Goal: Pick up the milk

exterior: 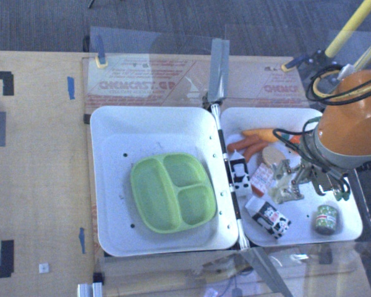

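Observation:
The milk is a small carton with black and white cow patches. It lies on its side near the front of the right bin. My gripper hangs over the middle of that bin, a little behind and to the right of the carton, and apart from it. The grey arm with its orange band reaches in from the right and hides part of the bin behind it.
Orange carrots, a round tan item and a pink-and-white packet lie just left of the gripper. A green-lidded can stands at the front right. The left bin holds a green divided plate.

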`<state>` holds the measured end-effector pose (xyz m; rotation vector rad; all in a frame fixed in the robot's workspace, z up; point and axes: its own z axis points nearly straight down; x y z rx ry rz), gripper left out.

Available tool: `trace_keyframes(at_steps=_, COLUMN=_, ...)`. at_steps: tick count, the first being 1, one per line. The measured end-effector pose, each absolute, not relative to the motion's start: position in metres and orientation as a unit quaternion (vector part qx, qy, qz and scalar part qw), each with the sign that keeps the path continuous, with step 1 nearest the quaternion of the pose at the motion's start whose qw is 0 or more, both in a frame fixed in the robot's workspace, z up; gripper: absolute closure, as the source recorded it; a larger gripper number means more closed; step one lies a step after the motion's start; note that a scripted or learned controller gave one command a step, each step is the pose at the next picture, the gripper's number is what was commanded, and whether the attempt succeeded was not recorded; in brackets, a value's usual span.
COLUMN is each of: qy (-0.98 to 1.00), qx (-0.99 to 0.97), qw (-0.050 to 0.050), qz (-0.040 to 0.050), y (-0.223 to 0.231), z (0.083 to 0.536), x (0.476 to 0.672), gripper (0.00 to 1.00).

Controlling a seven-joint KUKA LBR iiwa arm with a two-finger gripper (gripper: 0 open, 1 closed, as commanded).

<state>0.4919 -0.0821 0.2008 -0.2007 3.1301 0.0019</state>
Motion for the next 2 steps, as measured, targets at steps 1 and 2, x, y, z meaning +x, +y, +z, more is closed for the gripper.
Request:
trace_keyframes(at_steps=1, qy=0.992, qx=-0.129, qw=0.014, qz=-0.0024, y=-0.093, z=0.123, x=0.496, gripper=1.0)
trace_keyframes(at_steps=2, qy=0.963, qx=-0.27, qw=0.002, qz=0.0007, y=-0.094, z=0.135, x=0.486, gripper=1.0)
